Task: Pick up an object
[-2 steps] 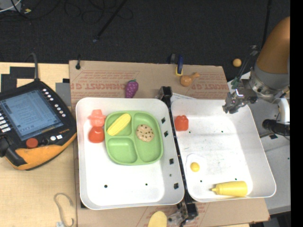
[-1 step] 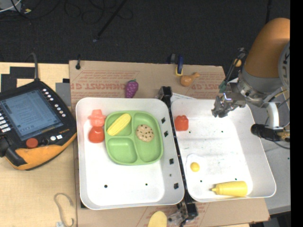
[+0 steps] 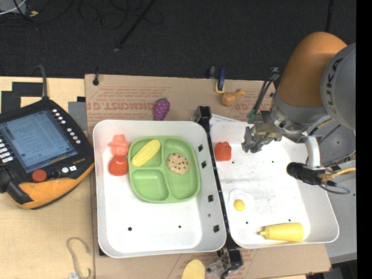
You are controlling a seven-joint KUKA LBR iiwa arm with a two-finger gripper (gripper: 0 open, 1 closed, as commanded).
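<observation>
Gripper [image 3: 251, 146] hovers over right bin [image 3: 325, 214], near red block [image 3: 222, 151] (just left of it); finger state unclear. Nothing lifted, whole pick left.

The grey arm with its orange band reaches in from the right, its claw [image 3: 254, 144] hanging over the upper part of the right white bin [image 3: 325, 214]. Whether the claw is open cannot be made out. A small red plastic block [image 3: 222, 151] lies just to its left, near the divider. Lower in that bin sit a toy fried egg [image 3: 239, 203] and a yellow mustard bottle [image 3: 283, 232] (lying on its side). The left white bin [image 3: 151, 237] holds a green sectioned plate [image 3: 152, 186] carrying a yellow corn cob [image 3: 145, 152] and a speckled cookie [image 3: 178, 163]; a red-and-pink toy [image 3: 118, 155] stands beside it.
</observation>
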